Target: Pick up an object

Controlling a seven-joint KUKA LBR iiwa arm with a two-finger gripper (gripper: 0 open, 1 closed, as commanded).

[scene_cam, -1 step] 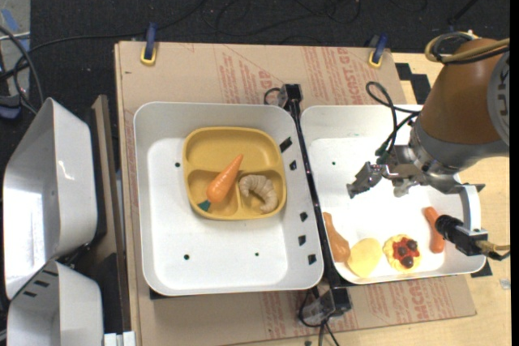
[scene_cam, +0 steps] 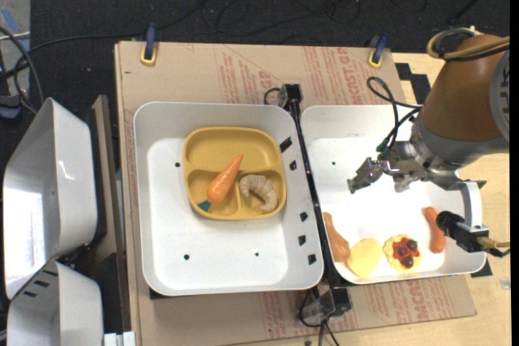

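Fingers [scene_cam: 366, 175] state unclear, above right bin [scene_cam: 340, 134], orange sausage [scene_cam: 435, 230] nearby, long axis near-vertical

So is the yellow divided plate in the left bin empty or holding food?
Holding food: the yellow plate carries a carrot and a shrimp in separate compartments.

A: Arm status?
B: Gripper [scene_cam: 362, 177] hangs over right bin [scene_cam: 357, 126], nothing between fingers.
A: Objects?
B: Right bin front edge: yellow disc [scene_cam: 365, 256], small pizza toy [scene_cam: 403, 251], orange sausage [scene_cam: 435, 228]. Left bin [scene_cam: 162, 198]: yellow tray [scene_cam: 235, 140] holding carrot [scene_cam: 225, 179], shrimp [scene_cam: 259, 190].
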